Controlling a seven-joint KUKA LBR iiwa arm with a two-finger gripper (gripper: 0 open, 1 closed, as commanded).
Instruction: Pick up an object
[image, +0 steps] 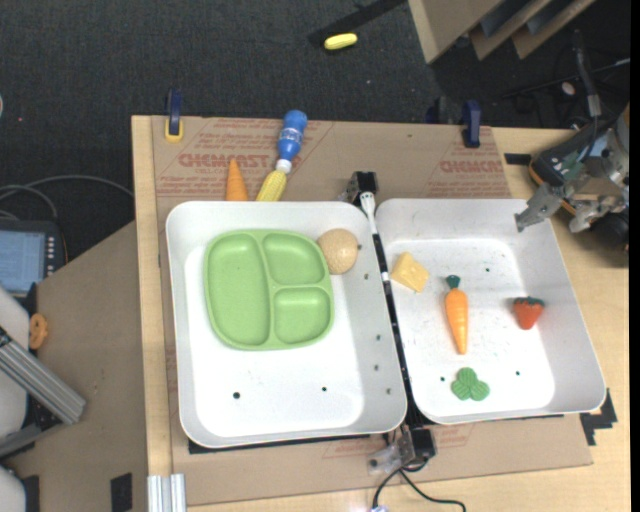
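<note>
Bench: cardboard-covered top (420, 150) printed with red lettering, held by blue clamps at the far edge, bearing both bins.
Left bin (280, 395): shallow, white, with rounded corners; touches the right bin along a dark centre seam.
Right bin (540, 375): shallow, white, set just beside the left one.
Green tray (268, 288): three-compartment plate lying flat in the upper half of the left bin.
Arm: grey, reaching in at the right edge, above the far right corner of the right bin.
Gripper (535, 208): hangs over the rim of the right bin's far right corner, apart from every item; whether its pincer is open or closed I cannot tell.
Carrot (456, 315): orange with a green top, lying lengthwise near the middle of the right bin, top toward the far side.
Tan ball (338, 249): round, touching the green tray's upper right corner.
Cheese wedge (409, 273): pale yellow, at the right bin's left wall, near the carrot top.
Strawberry (527, 312): red-orange with a green cap, right of the carrot, well apart from it.
Broccoli (469, 386): small, green, in front of the carrot's tip.
</note>
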